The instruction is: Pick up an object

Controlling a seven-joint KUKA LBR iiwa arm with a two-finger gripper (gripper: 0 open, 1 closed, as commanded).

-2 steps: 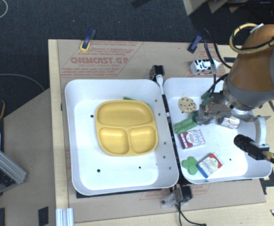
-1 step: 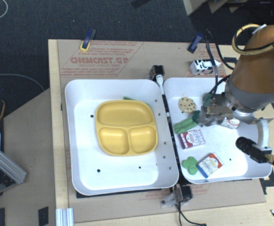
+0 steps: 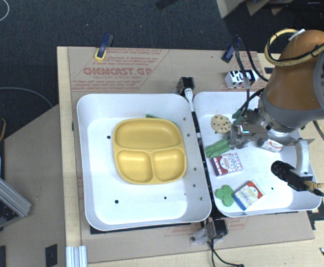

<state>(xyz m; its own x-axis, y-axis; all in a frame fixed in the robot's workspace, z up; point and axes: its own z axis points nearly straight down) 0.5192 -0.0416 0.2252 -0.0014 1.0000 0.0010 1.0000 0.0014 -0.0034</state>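
- Two bins on counter; right bin carrying cookie, green strip, red card, green toy, small packet.
- Pincer low over right bin, just beside green strip; open or closed, cannot tell.
- Likely approach step, nothing lifted yet.
- Next: settle squarely over one item, close, raise.
- Readable on board: "CHEMCAST GP"; packet print too small.

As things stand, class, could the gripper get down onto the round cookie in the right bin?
Probably yes: the cookie lies flat and uncovered, apart from the other items, just left of the gripper.
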